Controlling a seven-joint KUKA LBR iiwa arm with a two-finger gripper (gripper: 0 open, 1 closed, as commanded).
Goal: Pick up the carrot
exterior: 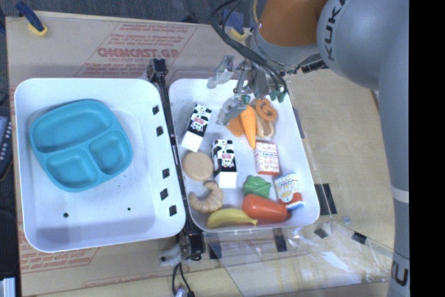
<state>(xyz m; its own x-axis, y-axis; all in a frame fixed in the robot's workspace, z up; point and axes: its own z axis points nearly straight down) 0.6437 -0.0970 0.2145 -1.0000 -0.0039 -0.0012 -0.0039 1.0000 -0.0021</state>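
Hovering gripper (pixel 240 95) above one carrot (pixel 248 126), beside two milk cartons (pixel 198 127)

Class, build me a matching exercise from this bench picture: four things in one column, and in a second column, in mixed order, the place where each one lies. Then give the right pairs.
Things:
1. blue divided plate
2. carrot
3. banana
4. tomato

Places:
A. near edge of the right bin, left of the tomato
B. far part of the right bin, just below the gripper
C. left bin
D. near edge of the right bin, below the green vegetable

Pairs: 1-C, 2-B, 3-A, 4-D
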